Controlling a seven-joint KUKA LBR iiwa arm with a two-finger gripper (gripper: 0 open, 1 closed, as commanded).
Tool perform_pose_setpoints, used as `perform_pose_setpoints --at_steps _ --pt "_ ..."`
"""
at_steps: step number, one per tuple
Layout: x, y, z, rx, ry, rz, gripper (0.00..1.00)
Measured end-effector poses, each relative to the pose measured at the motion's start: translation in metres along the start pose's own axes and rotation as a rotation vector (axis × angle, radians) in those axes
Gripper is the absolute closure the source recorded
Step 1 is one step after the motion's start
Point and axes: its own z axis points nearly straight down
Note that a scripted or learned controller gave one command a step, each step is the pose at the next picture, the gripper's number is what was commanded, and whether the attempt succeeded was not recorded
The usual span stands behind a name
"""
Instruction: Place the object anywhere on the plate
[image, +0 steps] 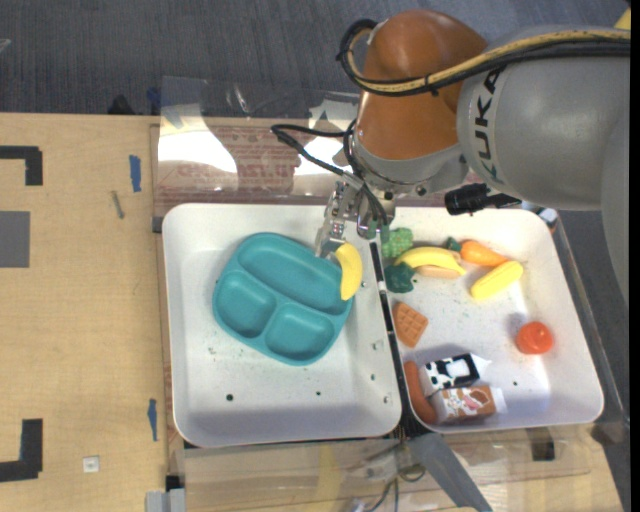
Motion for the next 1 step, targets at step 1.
perform_pose_setpoints --at_steps 1 --pt "-0.0013 -0.001 -0.0024 -0.001 -0.004 0.002 0.0"
